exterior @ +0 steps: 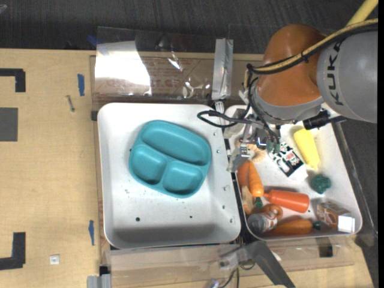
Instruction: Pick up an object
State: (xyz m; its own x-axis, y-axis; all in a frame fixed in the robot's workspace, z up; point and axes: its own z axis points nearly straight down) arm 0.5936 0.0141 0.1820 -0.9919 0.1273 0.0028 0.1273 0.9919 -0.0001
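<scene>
My gripper (245,152) reaches down into the upper left corner of the right bin (351,179), under the orange wrist band and a tangle of cables. It hovers just above an orange carrot (252,180) that lies along the bin's left wall. An orange bottle (289,200) lies on its side below the carrot. A yellow piece (306,147) and a small black-and-white card (290,160) sit to the right of the gripper. Nothing is seen between the gripper's tips.
The left bin (120,209) holds a teal divided plate (170,157). In the right bin, a teal lump (320,183), a brown sausage-like piece (294,226), a dark round item (260,222) and a white-capped item (344,223) crowd the near side.
</scene>
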